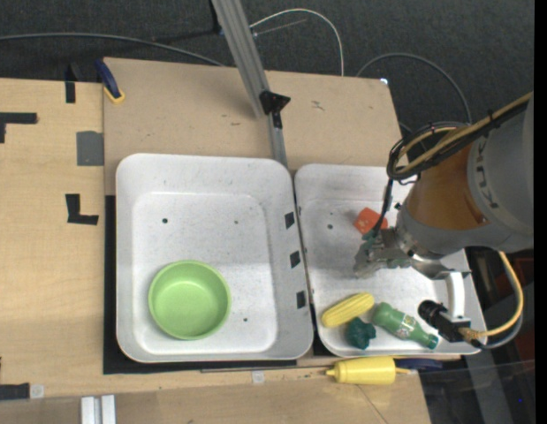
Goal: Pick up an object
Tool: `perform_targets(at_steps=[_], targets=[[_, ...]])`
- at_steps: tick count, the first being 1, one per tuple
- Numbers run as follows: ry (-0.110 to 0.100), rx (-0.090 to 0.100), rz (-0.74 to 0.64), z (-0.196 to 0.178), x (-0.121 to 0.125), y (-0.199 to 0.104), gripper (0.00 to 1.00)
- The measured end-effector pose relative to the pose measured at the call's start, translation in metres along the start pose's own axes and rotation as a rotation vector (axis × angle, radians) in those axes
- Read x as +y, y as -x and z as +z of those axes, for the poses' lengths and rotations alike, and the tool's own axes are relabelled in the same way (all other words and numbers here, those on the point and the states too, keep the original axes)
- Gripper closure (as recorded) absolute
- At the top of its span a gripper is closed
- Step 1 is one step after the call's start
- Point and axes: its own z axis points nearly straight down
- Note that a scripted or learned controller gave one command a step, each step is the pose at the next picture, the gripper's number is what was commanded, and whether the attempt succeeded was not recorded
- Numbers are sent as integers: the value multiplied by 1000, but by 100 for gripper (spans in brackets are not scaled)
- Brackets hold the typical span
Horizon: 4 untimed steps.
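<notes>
My gripper [374, 261] is low over the middle of the right bin [330, 193], reaching in from the right. Just above it lies a small orange object [367, 219], partly hidden by the wrist. Toward the bin's front edge, below the gripper, lie a yellow corn cob [347, 308], a green bottle [402, 322] and a small dark green piece [360, 332]. None of them is visibly between the fingers.
The left bin [202, 179] holds a light green bowl [189, 299] in its front left corner. A yellow bottle-like object [365, 371] lies on the bench just outside the right bin's front rim. A grey metal pole [242, 42] slants in from the top.
</notes>
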Motion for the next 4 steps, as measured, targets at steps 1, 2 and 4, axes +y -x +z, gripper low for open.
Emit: perform_targets(at_steps=[1,2,4], targets=[[6,-2,0,-44,-2,-7,100],[7,-2,0,-87,-2,-13,100],[5,-1,-4,-132,16,-62,100]])
